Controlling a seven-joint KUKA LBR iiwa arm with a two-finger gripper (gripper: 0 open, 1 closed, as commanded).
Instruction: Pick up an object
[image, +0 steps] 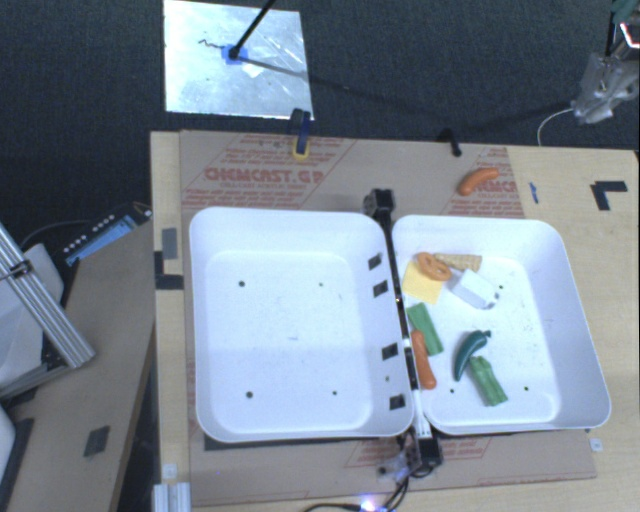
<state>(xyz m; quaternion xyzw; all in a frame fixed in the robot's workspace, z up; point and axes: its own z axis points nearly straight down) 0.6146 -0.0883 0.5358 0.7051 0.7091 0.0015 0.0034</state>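
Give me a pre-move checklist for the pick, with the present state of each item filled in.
1. Objects available in the right bin: ok, several lie in its left half.
2. A target lying apart from the others: ok, the dark green pepper has bare floor around most of it.
3. Gripper above the bins: not ok, it sits at the upper right, off the bench.
4. Finger state: cannot tell.
5. All items inside a bin: not ok, an orange sausage-shaped piece lies on the board behind the right bin.
6. Carrot reachable: cannot tell, it lies tight along the divider wall.
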